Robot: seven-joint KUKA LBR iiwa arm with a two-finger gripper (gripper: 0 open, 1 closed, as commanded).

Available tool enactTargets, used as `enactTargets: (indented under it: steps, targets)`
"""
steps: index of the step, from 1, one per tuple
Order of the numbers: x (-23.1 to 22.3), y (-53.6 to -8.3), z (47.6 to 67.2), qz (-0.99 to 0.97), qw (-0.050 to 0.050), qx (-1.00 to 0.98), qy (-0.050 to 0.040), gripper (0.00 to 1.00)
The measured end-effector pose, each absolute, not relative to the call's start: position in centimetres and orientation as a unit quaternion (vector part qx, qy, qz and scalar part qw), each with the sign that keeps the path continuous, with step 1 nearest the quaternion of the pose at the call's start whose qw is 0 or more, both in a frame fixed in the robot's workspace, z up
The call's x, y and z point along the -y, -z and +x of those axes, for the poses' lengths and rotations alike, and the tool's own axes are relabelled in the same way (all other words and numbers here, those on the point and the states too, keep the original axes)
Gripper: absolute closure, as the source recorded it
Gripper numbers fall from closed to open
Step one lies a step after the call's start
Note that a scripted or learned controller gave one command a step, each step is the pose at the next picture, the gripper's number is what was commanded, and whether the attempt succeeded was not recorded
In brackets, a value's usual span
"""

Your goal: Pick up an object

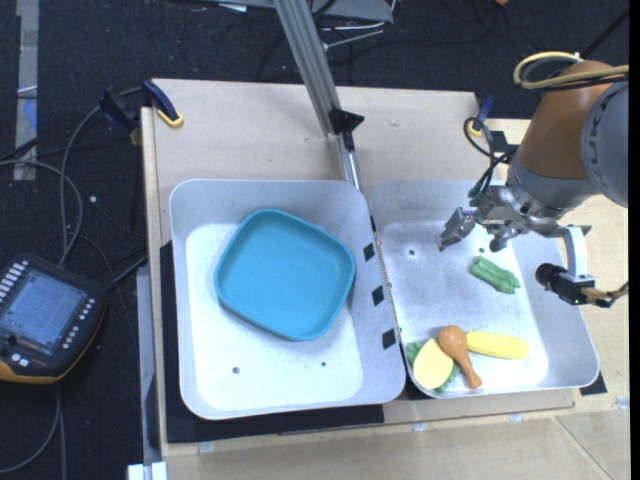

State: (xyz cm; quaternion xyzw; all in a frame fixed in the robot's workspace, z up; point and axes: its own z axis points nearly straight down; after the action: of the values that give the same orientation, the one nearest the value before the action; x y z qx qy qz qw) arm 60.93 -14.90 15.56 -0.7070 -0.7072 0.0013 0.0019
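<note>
over in the right-hand shallow white bin (560, 298), just below the arm's wrist, lies a small green pod-shaped toy vegetable (495, 274), the object nearest the jaws and the likeliest candidate for the pick. it rests flat on the bin floor, tilted on a diagonal, well apart from the other pieces. it looks like light moulded plastic, stiff rather than soft, with a smooth skin that could slip; a hold across its narrow width near the middle seems the safest choice, since a pinch at either tapered end would probably squirt it out.

the two-finger gripper (478, 224) hangs just above and to the upper left of the pod, not touching it. its dark fingers (455, 230) appear spread moderately apart with nothing between them, so nothing is held yet. to take the pod it would likely need to shift toward the pod and turn so the jaws straddle the short axis.

nearer the bin's front edge sits a cluster: a yellow corn-like plastic piece (497, 345), an orange spoon-shaped piece (457, 352) and a pale yellow rounded slice with a green edge (431, 365), all touching or nearly so, which would make a clean grip harder there.

the left white bin (190, 268) carries a square turquoise plastic plate (285, 273), broad, flat and awkward for these jaws. both bins sit side by side on the pale wooden bench (250, 128), and a grey handheld control pendant (45, 313) lies on the dark floor beside it.
</note>
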Motion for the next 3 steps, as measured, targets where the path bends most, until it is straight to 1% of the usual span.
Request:
enactTargets:
  steps: [1,2,3]
  targets:
    - [15.0,-16.8,61.0,-0.707,0.0,0.707,0.0,1.0]
    - [15.2,-21.4,60.3,-0.707,-0.002,0.707,0.001,1.0]
    - [15.2,-21.6,60.4,-0.707,0.0,0.707,0.0,1.0]
